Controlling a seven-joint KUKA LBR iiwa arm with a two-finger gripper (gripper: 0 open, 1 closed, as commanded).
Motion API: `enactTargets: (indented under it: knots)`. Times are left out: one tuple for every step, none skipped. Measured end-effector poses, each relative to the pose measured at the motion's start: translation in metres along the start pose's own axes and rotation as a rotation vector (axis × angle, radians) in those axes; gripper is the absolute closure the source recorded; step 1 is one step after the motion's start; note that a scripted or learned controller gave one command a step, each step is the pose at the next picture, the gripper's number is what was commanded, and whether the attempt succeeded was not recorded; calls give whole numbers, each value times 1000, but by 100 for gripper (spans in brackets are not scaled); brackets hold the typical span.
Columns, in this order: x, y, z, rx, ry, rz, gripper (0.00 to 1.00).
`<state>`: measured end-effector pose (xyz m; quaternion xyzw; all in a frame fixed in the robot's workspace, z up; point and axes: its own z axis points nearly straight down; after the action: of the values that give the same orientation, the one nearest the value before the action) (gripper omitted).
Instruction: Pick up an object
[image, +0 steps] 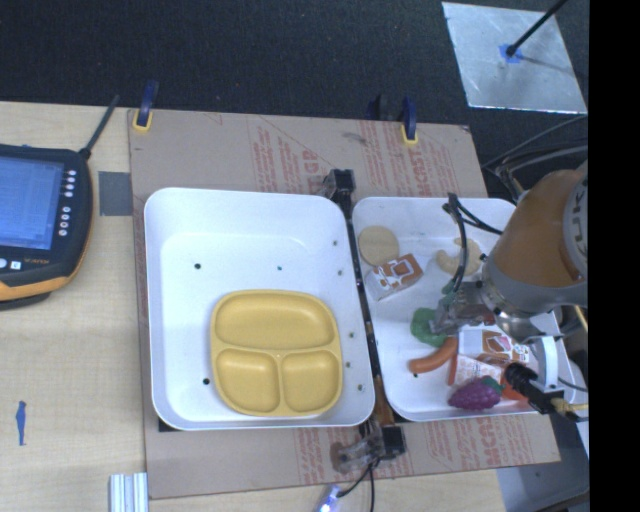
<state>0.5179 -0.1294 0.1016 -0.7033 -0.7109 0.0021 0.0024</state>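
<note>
The arm reaches in over the right bin (400, 212), and its hand (452, 308) hangs low above the clutter there, just over a green toy piece (428, 323). Whether the hand is wide or narrow cannot be told, since the wrist hides most of it, and nothing shows held in it.

The green piece lies near the bin's middle, with an orange carrot-like toy (434, 361) just below it and a purple grape bunch (474, 396) further toward the lower rim. A small printed packet (396, 274) and a tan round disc (379, 243) lie in the upper left part.

These look like light, stiff plastic play food, probably smooth and apt to slip. The green piece seems best pinched across its narrow width. The left bin (180, 230) carries a yellow divided plate (277, 352).
</note>
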Motion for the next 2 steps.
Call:
enactTargets:
  knots:
    - [-47, 33, -38, -4, -1, 8, 100]
    - [-16, 44, -79, -4, 1, 7, 100]
